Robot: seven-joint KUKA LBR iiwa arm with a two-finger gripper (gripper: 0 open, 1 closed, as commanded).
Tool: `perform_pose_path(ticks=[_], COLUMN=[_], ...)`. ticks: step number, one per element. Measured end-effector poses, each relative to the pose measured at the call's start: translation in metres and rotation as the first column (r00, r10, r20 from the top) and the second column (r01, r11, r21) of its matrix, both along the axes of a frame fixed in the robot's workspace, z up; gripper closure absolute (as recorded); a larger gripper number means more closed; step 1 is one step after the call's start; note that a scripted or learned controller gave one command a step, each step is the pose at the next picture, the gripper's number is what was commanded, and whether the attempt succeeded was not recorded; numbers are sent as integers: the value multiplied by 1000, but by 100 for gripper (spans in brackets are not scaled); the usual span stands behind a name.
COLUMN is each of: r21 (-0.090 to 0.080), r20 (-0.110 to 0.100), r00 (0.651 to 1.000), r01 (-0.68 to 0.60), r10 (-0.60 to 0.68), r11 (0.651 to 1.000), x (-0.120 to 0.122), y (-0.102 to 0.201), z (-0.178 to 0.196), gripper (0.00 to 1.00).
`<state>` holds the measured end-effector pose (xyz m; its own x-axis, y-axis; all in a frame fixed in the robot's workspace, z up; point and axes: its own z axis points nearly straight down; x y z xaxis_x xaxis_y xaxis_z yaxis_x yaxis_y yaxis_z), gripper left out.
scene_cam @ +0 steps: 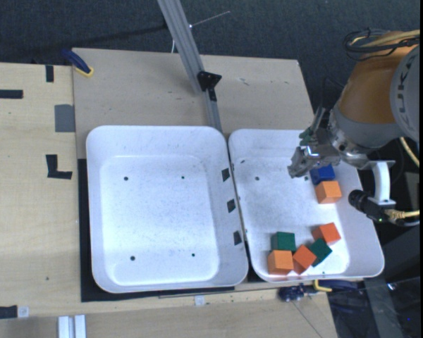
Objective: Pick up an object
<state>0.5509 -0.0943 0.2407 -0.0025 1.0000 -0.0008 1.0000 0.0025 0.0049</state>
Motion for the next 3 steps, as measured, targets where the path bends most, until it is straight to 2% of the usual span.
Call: perform_pose_path(ticks=[2,3], r21=[1,1], r20=[-7,-9], r00=[1000,1000], r01=[0,-4], r10=[0,4], r11=[1000,1000], x=[-11,-11], y=[109,163], z=[2,-12], gripper=[100,100])
